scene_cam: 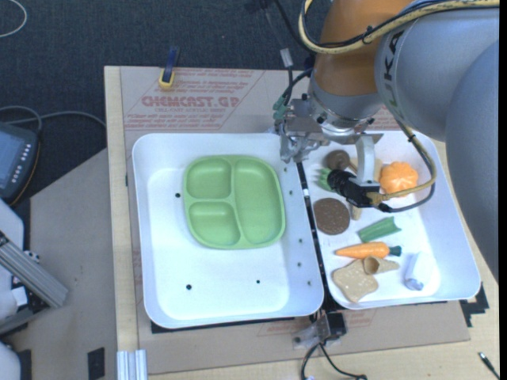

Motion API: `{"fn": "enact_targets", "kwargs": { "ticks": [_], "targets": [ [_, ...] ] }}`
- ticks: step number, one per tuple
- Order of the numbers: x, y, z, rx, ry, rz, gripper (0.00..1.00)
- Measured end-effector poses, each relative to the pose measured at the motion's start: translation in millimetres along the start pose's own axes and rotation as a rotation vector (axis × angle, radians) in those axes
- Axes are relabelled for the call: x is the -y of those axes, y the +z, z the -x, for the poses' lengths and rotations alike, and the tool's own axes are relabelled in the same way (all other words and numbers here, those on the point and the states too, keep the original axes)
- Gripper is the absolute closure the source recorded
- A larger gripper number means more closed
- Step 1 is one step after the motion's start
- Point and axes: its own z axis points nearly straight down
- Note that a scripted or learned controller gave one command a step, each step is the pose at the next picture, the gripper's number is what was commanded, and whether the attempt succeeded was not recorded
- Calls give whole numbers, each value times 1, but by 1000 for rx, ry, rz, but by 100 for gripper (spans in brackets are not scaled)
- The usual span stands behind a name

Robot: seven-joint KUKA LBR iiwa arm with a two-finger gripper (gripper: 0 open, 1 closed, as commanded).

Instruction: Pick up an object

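My gripper [295, 147] hangs over the far left corner of the right bin [444, 236], close to the wall between the two bins. Just to its right lie a small brown lump [338, 160] and a green leafy piece [323, 179]. Farther right sits an orange [398, 177]. Nearer the front are a round brown patty [331, 215], a green pod [379, 229], a carrot [364, 251], a tan bread piece [354, 282] and a small pale blue item [412, 274]. Nothing shows in the gripper's grasp.
The left bin [158, 244] holds a green divided plate [235, 202]. A yellow and blue clamp [168, 71] sits on the cardboard behind the bins. The grey arm with its orange band [360, 30] covers the far right of the scene.
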Motion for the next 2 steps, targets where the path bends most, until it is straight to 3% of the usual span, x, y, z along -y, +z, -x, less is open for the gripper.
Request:
{"fn": "enact_targets", "kwargs": {
  "ticks": [2],
  "targets": [
    [-6,12,-8,1,2,-4,100]
  ]
}}
